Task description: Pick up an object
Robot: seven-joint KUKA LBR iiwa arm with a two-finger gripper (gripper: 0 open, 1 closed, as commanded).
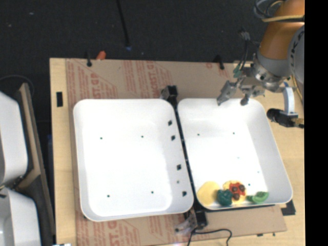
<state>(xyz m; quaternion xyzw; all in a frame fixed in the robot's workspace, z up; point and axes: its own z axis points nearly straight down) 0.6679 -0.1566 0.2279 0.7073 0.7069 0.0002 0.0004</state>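
Currently on the bench: arm, two bins, four small items

Arm [279, 40]: grey with an orange band, reaching in from the right. Its gripper [233, 97] hangs over the far rim of the right bin [230, 147], fingers spread apart with nothing between them.

Left bin [128, 155]: white, shallow, beside the right one.

Right bin contents, all clustered at the near edge, well apart from the gripper: a pale yellow disc [207, 191]; a dark teal lump [224, 197] touching it; a red and yellow piece [236, 188] just behind; a green piece [259, 196] toward the near right corner.

Bench [123, 78]: brown board with red print.
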